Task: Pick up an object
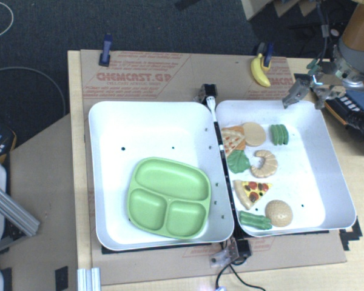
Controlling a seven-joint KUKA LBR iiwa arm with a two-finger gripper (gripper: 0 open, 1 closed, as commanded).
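the croissant (264, 163) is my pick, and it sits in the middle of the right bin (327, 162) with the other toy food. it looks like light, hard plastic, smooth and maybe a bit slippery, and i don't think it will break. it is curved like a moon, so i would pinch it across the fat middle, not at the thin tips.

it has close neighbours. a green leaf (237, 161) lies just beside it on the left, a pizza slice (252, 192) is near below, and a round cookie (253, 134) is near above. the right side of it has bare white floor, so that is the easy way in. the bin walls are well apart from it (good, no bumping there).

my gripper (304, 91) hangs over the far edge of the right bin, near the banana (260, 72) clipped on the board. its two fingers look spread apart, and nothing is between them.

the left bin (109, 162) holds a green tray (168, 196).
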